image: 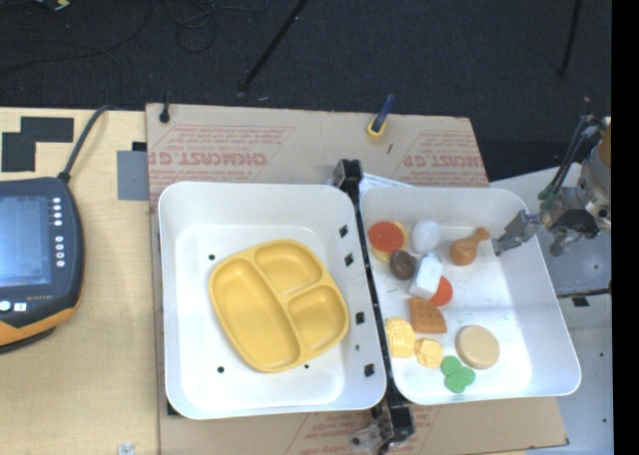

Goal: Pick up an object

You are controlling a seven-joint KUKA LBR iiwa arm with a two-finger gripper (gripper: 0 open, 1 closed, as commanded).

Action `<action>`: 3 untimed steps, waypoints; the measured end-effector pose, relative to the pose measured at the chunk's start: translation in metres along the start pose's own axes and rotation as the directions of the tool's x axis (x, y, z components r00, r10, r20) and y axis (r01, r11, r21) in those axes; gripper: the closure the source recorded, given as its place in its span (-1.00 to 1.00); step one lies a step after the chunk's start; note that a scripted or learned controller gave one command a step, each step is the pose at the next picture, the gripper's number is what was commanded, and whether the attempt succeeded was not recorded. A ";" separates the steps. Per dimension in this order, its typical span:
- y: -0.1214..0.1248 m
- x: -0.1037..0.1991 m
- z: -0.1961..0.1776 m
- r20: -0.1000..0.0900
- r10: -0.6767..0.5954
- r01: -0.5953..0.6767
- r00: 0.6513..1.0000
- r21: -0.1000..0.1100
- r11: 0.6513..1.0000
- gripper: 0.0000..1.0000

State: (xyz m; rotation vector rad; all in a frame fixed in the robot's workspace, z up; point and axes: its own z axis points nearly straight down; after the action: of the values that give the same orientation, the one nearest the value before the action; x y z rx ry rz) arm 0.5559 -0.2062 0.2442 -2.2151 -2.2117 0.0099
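Note:
The right white bin (544,328) holds several toy foods. Among them are an orange-red disc (386,236), a white egg shape (426,234), a brown wooden piece (467,246), a dark brown lump (402,264) and a white block (427,274) lying on a red piece (442,292). Nearer the front lie a brown waffle square (427,318), yellow bits (399,336), a tan round biscuit (477,346) and a green piece (457,375). My gripper (532,238) hangs over the bin's upper right part, just right of the wooden piece, open with nothing between its fingers.
The left white bin (190,243) carries a yellow divided plate (280,301). A black divider (361,273) runs between the bins. A control pendant (30,253) lies at the far left on the bench, and a blue-yellow clamp (379,122) sits at the cardboard's back edge.

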 end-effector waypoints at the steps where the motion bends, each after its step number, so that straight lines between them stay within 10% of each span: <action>1: 0.002 0.000 -0.006 0.002 -0.002 0.002 1.000 -0.010 1.000 -1.00; 3: -0.007 0.008 0.086 0.000 -0.004 0.004 1.000 -0.005 1.000 -1.00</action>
State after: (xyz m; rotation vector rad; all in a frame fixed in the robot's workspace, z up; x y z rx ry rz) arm 0.5474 -0.1975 0.1583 -2.2134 -2.2186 0.0047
